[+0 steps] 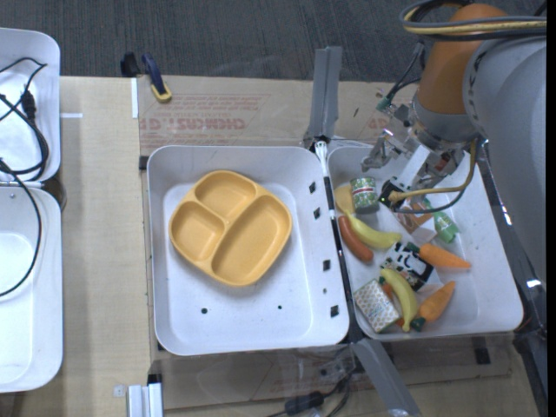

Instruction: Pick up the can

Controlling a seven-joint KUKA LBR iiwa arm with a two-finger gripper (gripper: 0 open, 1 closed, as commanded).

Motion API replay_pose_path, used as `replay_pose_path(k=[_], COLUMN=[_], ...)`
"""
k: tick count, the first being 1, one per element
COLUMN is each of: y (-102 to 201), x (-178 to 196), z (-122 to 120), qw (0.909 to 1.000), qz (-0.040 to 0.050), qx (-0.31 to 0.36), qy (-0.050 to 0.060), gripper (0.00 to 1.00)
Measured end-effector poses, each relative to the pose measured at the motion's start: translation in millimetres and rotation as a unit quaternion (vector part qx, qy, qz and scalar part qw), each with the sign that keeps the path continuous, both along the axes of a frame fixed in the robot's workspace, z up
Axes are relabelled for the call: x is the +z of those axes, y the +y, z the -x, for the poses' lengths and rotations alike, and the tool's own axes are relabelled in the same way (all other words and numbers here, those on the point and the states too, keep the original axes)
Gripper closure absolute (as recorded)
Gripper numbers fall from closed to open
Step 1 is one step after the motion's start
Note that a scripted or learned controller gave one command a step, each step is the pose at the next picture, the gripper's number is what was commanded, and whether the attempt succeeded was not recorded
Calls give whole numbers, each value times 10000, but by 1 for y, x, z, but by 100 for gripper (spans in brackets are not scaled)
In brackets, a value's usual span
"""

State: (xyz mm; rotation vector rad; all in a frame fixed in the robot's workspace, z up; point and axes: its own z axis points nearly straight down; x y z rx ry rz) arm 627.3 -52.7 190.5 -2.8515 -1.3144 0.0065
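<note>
Camera view: fixed above the bench, looking down at a slant on two white bins side by side.
Left bin: holds a yellow divided plate with three compartments, lying flat near the middle.
Right bin: crowded with toy food — two bananas, a sausage, two carrots, a small black-and-white box, a checkered packet.
Can: small, green-labelled, upright at the back left of the right bin, just beside the upper banana.
Arm: grey with an orange band, reaching in from the right over the right bin.
Gripper: low over the back of the bin, just right of the can — whether its fingers are open or closed cannot be told.
</note>
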Motion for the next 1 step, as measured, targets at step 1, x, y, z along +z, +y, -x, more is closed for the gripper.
replay_pose_path(k=[1], y=[-58], x=[-76], z=[-6], qw=[9999], qz=[29], qx=[-64], qy=[-145], gripper=[0])
